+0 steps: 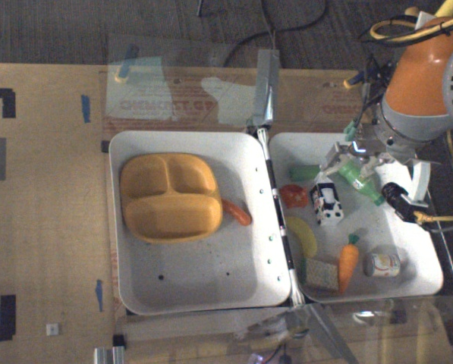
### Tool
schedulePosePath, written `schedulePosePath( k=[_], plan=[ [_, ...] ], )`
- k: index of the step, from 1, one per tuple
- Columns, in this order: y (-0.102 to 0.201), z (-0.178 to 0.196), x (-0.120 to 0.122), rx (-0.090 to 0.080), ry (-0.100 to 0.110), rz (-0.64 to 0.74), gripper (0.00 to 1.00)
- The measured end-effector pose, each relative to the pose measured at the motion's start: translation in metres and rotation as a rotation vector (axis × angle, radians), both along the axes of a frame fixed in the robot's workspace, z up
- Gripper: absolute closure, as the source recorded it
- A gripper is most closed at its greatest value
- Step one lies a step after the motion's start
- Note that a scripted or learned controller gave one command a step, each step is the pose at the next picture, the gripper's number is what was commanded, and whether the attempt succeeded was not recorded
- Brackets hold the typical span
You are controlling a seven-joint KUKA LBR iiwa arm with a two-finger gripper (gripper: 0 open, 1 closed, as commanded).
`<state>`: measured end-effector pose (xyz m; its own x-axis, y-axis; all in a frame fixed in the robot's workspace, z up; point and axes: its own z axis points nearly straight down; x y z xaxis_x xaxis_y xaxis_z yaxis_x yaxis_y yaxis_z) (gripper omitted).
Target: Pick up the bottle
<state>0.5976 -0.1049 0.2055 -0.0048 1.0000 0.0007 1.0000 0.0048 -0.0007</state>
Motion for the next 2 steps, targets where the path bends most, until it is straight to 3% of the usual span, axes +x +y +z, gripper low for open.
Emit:
schedulePosePath(
  k=[1,2],
  plan=[
    [-0.067,-0.099,0.017,-0.002,-0.005,0.113,0.0],
    [-0.107,-0.117,-0.014,0.006,-0.008,-0.001,0.0]
  ],
)
